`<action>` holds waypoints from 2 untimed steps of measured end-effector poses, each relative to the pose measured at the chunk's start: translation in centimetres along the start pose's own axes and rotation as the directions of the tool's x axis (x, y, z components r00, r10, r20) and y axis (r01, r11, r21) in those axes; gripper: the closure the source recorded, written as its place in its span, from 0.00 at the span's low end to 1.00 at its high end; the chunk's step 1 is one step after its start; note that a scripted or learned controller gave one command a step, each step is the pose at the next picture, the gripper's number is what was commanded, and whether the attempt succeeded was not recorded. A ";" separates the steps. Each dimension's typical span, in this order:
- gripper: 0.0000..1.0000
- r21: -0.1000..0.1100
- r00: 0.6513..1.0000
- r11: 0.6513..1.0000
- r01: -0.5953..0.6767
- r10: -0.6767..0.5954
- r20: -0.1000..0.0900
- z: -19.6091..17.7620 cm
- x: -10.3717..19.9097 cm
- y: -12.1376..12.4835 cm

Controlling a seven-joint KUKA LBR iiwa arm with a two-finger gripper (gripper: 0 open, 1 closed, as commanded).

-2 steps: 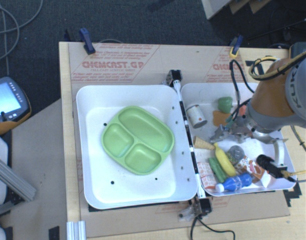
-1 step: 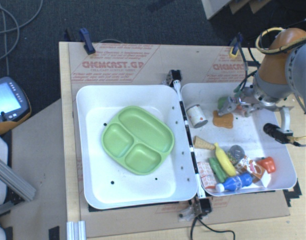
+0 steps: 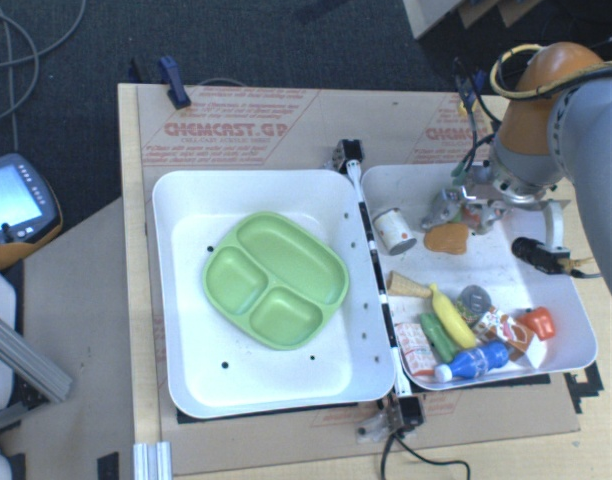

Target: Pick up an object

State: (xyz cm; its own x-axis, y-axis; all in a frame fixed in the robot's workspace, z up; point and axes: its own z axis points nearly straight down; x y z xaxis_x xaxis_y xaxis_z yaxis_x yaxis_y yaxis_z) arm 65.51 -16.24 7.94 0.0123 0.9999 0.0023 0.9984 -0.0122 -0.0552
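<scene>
Orange-brown bun-shaped piece [image 3: 446, 238] lies in the upper part of the right bin [image 3: 582, 340], right of frame centre, flat on the white floor. We note a rounded, slightly flattened outline, a matte surface, and a darker tone toward its right end.

Gripper [image 3: 463, 211] sits directly above the bun in the frame, its metal tip at the bun's upper edge. We cannot tell its opening from this angle, nor whether it touches the bun. Nothing is visibly held. The grey arm with its orange band [image 3: 546, 78] enters from the upper right.

Other contents of the right bin:
- white can [image 3: 393, 230] on its side, just left of the bun, near the bin's left wall
- cone [image 3: 408, 287], banana [image 3: 451, 318] and grey disc [image 3: 474, 298] in mid-bin
- blue bottle [image 3: 476, 361], a printed packet [image 3: 416, 346] and a red item [image 3: 538, 322] crowded along the lower edge

Left bin [image 3: 171, 208] holds a green divided plate [image 3: 276, 280], tilted in plan, roughly central. Both bins rest on the brown surface [image 3: 236, 128].
</scene>
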 end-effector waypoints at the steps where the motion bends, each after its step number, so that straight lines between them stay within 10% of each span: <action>1: 1.00 -0.028 1.000 1.000 0.006 -0.006 0.006 -1.4 0.1 0.4; 2: 1.00 -0.063 1.000 0.998 0.022 -0.022 0.001 -11.1 10.3 -1.8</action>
